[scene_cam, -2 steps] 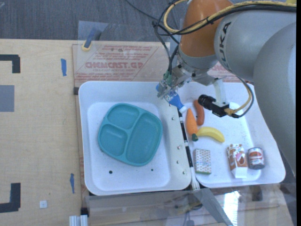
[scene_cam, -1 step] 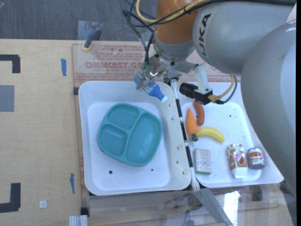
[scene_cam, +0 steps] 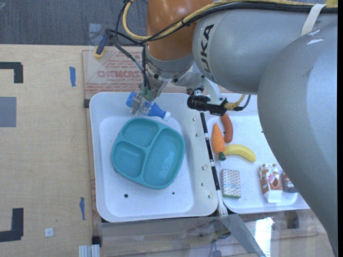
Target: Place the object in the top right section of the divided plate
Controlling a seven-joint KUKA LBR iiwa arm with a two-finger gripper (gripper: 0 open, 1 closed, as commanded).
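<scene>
Gripper (scene_cam: pixel 143 104) hangs over the far edge of the left bin (scene_cam: pixel 102 143), its metal fingers closed around a small blue object (scene_cam: pixel 154 110) with a white tip, just beyond the divided plate (scene_cam: pixel 149 152); that plate is smooth teal plastic, rounded, with three moulded sections, lying tilted on the bin's white floor; in the right bin (scene_cam: pixel 252 197) lie an orange carrot (scene_cam: pixel 217 140), a reddish sausage (scene_cam: pixel 228 127), a curved yellow banana (scene_cam: pixel 240 152), a patterned flat packet (scene_cam: pixel 231 183) and a small carton (scene_cam: pixel 270 182); light wooden tabletop (scene_cam: pixel 43 143) lies to the left
</scene>
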